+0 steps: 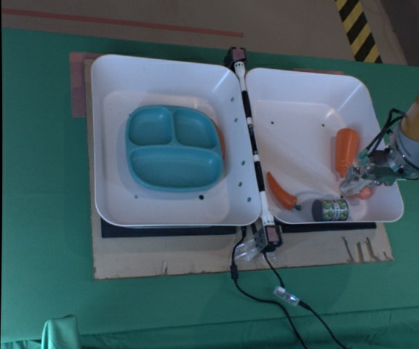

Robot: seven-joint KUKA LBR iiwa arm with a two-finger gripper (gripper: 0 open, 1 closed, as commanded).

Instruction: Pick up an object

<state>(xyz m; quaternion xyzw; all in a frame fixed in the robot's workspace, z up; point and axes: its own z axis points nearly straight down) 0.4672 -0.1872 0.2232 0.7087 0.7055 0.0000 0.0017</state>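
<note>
- camera view: two white bins sit side by side on the green counter (42, 195); the left bin (115, 78) holds a teal divided plate (173, 148).
- camera view: the right bin (297, 93) holds an orange carrot (345, 151), a small red-orange pepper (281, 191) and a dark can (330, 210) lying on its side near the front wall.
- camera view: the arm enters from the right, and its pincer (358, 182) sits low in the right bin, just below the carrot's lower end and just beside a small orange piece (366, 192).
- camera view: i cannot tell whether the pincer is open or closed; nothing is visibly held.
- risk, as a judgement: the pincer is close to the bin's right wall and between two items, so a close may nudge the carrot aside or catch only an edge, letting it slip on lifting.
</note>
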